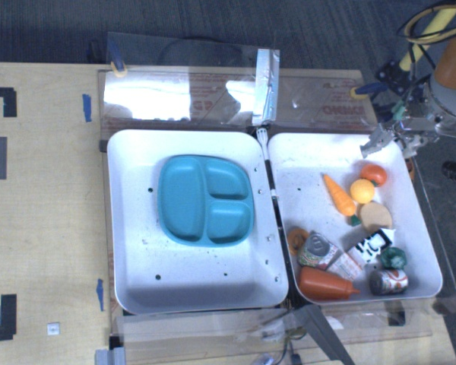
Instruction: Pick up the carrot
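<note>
Right bin (304, 154): upper-left floor bare, open to approach from above; carrot (338, 194) lies tilted at its edge, bare floor on its left, yellow ball (362, 191) just beside on its right, tomato (373, 174) near. Lower half crowded: can (317, 250), red bottle (327, 284), black-and-white carton (373, 245), further items packed close. Left bin (129, 204): blue divided plate (205, 200) occupies the centre, margins bare.
</note>
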Tool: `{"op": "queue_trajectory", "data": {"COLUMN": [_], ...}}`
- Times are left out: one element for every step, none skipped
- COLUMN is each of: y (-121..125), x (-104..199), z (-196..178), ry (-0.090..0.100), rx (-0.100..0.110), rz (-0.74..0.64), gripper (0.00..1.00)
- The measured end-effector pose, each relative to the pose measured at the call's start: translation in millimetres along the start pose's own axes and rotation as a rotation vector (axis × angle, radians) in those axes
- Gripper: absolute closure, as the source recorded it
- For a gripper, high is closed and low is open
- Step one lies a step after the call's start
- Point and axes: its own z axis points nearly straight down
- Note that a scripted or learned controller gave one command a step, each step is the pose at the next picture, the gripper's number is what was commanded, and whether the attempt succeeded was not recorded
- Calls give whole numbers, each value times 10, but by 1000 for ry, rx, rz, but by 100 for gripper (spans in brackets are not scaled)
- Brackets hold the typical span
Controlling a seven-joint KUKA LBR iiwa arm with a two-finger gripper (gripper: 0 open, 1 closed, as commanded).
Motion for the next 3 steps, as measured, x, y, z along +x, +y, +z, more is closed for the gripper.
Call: {"op": "queue_trajectory", "data": {"y": [-74,-567,-546], "x": [682,956,934], "z": [1031,1178,1052], "ry": [1,-1,-4], "rx": [4,-5,-13], "rz": [-168,-304,-299], "gripper": [0,0,100]}}
